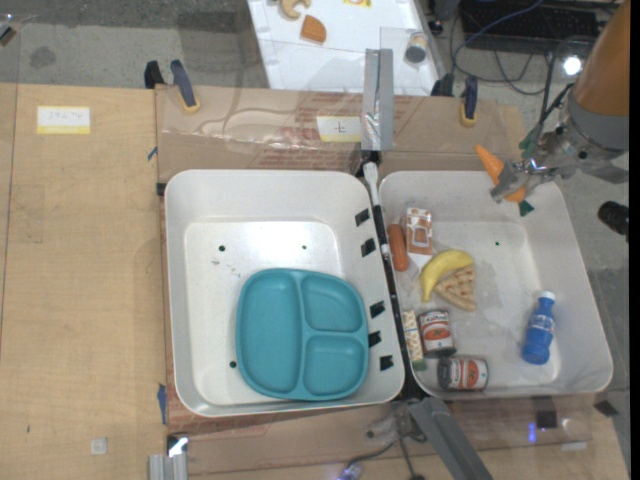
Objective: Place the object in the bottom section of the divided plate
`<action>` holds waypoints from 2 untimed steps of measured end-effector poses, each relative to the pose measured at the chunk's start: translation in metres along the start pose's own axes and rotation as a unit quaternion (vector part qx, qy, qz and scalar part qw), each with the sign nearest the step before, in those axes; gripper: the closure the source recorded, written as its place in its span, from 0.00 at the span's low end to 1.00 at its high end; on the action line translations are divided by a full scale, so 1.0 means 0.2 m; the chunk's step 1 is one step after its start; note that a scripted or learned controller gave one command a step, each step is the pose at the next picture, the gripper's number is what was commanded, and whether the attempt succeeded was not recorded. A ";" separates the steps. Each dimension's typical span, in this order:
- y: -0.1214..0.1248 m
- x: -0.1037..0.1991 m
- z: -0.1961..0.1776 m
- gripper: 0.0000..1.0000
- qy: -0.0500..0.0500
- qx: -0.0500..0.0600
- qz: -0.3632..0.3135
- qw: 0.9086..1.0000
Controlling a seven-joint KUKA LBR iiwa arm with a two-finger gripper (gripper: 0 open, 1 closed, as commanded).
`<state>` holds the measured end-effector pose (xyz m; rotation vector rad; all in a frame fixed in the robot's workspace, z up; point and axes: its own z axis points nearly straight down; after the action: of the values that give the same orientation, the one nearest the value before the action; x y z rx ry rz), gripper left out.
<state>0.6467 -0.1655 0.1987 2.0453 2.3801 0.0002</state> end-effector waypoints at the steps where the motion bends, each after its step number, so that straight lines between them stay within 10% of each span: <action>1: -0.12 0.38 -0.25 1.00 0.001 0.001 0.036 0.999; 2: -0.41 0.79 -0.03 1.00 0.001 0.001 0.074 0.997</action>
<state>0.5426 -0.0222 0.2047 2.2187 2.2249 0.0001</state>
